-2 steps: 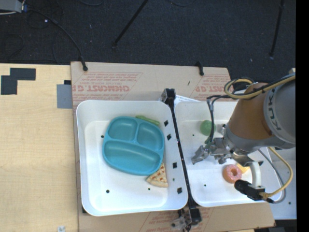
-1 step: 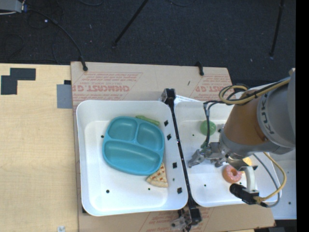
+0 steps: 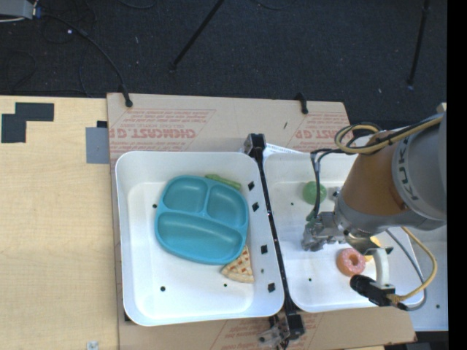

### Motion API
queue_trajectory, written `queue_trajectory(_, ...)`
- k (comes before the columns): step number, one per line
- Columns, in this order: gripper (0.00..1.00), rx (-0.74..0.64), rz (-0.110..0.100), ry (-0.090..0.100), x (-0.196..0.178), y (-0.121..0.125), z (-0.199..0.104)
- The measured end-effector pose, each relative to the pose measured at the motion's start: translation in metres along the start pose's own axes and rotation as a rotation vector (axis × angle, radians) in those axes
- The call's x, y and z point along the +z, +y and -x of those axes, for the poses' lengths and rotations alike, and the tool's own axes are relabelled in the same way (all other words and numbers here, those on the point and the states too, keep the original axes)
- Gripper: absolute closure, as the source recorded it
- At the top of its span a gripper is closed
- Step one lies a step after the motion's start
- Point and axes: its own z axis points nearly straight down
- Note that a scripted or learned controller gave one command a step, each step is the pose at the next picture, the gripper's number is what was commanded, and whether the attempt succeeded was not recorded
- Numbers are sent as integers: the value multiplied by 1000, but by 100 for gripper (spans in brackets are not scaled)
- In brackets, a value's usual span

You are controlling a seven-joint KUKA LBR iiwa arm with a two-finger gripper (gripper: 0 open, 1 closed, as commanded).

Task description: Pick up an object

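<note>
claw (image 3: 315, 240) low in right bin (image 3: 306, 290) — opening can't be told — beside donut (image 3: 351, 262).

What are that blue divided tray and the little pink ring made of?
The blue tray looks like moulded plastic: one even colour, soft sheen, rounded compartments. The pink ring, a toy doughnut by its look, seems plastic or rubber, smooth and uniformly coloured; it is too small to tell which.

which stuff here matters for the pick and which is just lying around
Likely for the pick (right bin, near the gripper):
- pink doughnut
- green object

Lying about (left bin):
- blue divided plate
- pizza slice, partly under the plate's edge
- greenish item poking out behind the plate
</note>
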Motion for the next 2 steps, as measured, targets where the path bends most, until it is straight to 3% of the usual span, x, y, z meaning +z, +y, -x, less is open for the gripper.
queue_trajectory(2, 100, -7, 6, -1, -99, -6, 3)
